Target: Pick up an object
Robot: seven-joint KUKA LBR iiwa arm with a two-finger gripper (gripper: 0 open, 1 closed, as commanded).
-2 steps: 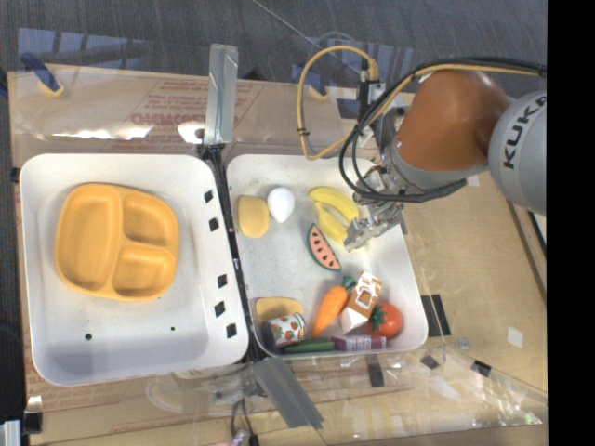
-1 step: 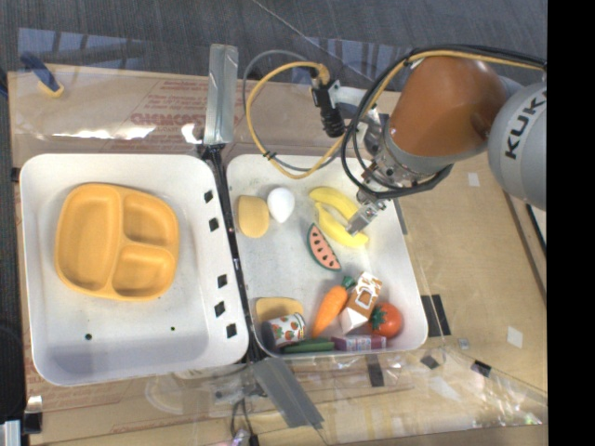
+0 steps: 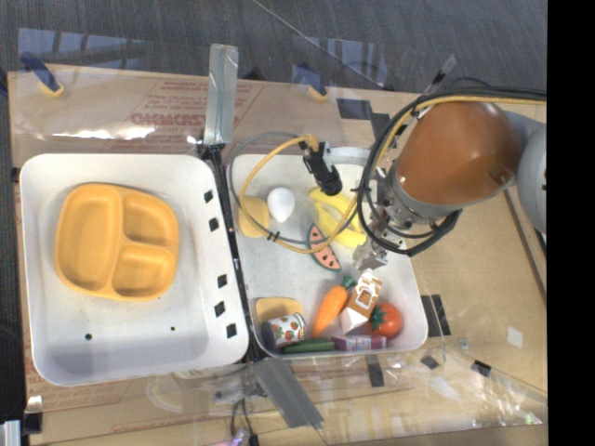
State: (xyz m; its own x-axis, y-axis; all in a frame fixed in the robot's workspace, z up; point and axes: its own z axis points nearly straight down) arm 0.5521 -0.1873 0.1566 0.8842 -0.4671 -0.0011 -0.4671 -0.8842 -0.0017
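Observation:
My gripper [image 3: 374, 254] hangs under the grey wrist and its orange band [image 3: 456, 151], low over the right side of the right bin [image 3: 279, 272]. Just below it stand a small milk carton [image 3: 363, 300], a carrot [image 3: 328, 309] and a red tomato [image 3: 389, 320]. To its left lie a watermelon slice [image 3: 325, 247] and a yellow banana-like toy [image 3: 337, 219]. A white egg [image 3: 281, 203] rests further left. The wrist hides the gripper's tips.
A yellow divided plate [image 3: 116, 240] lies in the left bin [image 3: 121, 342]. Along the right bin's near wall sit a small can [image 3: 284, 328], a green stick [image 3: 307, 347] and a purple piece [image 3: 363, 344]. Yellow and black cables [image 3: 279, 147] loop over the bin's far side.

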